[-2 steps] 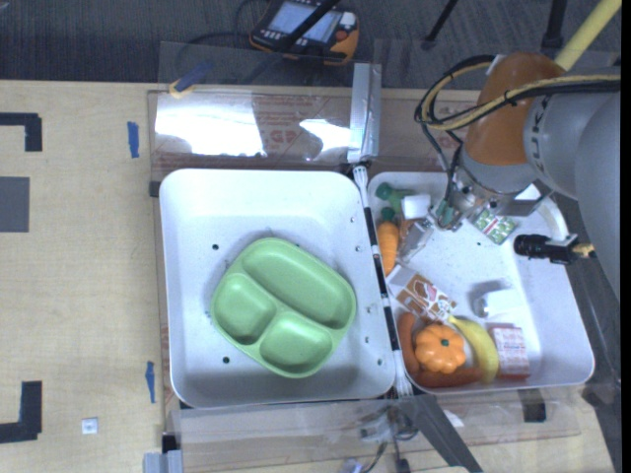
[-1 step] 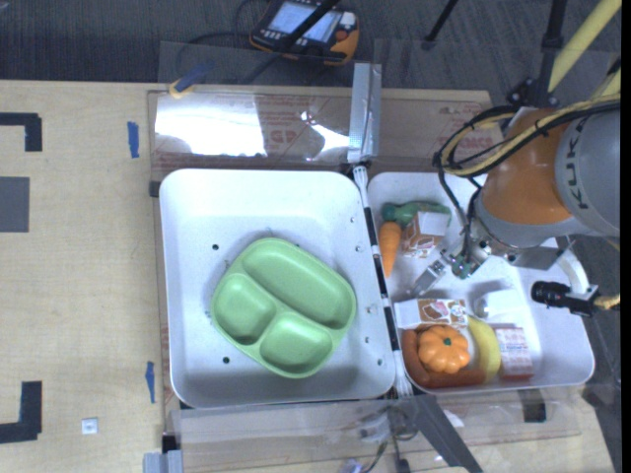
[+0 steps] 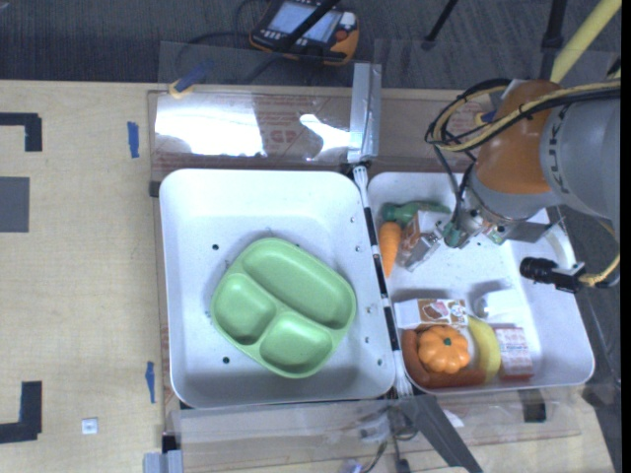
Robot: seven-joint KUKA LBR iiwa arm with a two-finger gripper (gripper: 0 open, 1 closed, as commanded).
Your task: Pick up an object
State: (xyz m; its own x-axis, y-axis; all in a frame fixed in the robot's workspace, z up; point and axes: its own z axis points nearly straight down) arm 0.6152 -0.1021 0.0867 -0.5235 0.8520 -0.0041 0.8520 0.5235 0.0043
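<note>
The right bin (image 3: pixel 557 315) holds several objects. An orange carrot (image 3: pixel 388 247) lies along its left wall, with a green leafy piece (image 3: pixel 402 211) behind it and a clear wrapped packet (image 3: pixel 424 247) beside it. At the front sit an orange pumpkin (image 3: pixel 443 350), a yellow banana (image 3: pixel 484 347), a red-labelled carton (image 3: pixel 442 311) and a small red-and-white packet (image 3: pixel 515 348). My gripper (image 3: pixel 456 233) hangs low over the back of this bin, just right of the clear packet and close to it. The wrist hides the gripper's tips.
A green divided plate (image 3: pixel 284 305) lies in the left bin (image 3: pixel 187 197). A metal divider (image 3: pixel 365 116) stands behind the seam between the bins. Cables loop around the orange wrist band (image 3: pixel 513 156). A black part (image 3: pixel 548 272) sticks out over the right bin's right side.
</note>
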